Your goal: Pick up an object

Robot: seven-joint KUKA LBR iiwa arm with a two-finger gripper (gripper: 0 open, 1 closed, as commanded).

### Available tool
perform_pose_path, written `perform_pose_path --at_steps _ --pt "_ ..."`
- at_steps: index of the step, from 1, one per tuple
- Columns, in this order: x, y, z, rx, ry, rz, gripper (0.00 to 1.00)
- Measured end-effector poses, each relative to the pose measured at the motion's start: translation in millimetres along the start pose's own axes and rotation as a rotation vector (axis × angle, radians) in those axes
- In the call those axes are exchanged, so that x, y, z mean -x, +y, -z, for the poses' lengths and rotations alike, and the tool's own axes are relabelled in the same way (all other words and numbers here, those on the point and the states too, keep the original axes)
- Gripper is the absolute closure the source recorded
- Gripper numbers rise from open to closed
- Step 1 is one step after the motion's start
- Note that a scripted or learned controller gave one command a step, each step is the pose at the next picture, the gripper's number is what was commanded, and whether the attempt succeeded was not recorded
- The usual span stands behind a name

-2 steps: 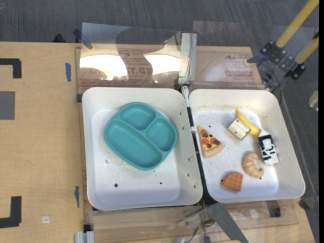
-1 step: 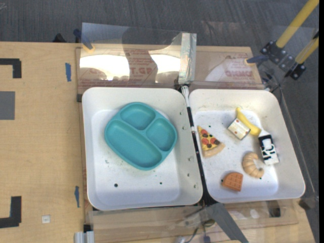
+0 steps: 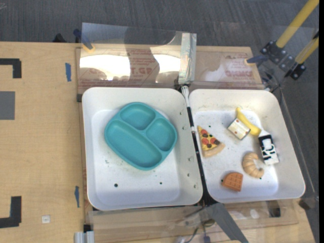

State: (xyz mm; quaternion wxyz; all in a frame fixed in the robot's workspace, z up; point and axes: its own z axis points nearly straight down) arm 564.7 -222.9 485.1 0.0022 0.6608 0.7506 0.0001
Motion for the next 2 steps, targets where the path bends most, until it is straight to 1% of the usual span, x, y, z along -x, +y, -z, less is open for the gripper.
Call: perform_pose_path --at_steps 1,2 --pt "-6 -18 2 0.001 0.001 0.648 1.00" --pt "-4 -31 2 0.002 -0.001 1.414 1.00"
